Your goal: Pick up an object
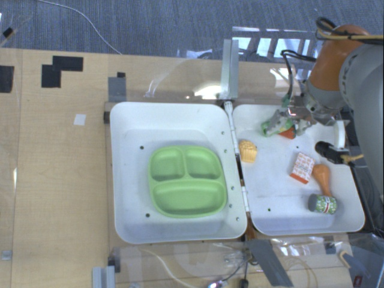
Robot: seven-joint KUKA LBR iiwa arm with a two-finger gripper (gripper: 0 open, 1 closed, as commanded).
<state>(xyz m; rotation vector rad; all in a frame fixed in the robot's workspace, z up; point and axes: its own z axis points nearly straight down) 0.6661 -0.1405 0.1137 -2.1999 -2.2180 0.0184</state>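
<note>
Nearest the camera in the right bin [354, 221], a small green-and-white can [323, 204] lies by the front wall, just behind it an orange carrot-shaped toy [322, 175] and a red-and-white packet [302, 167]. A yellow item [248, 150] sits near the divider. The left bin [126, 161] holds a green divided plate [187, 181]. At the far end, the jaws [287, 123] hang over a green and red object [277, 126]; whether they are apart or together cannot be told.

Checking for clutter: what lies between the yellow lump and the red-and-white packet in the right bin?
Bare white bin floor lies between yellow lump and red-and-white packet, camera view.
</note>
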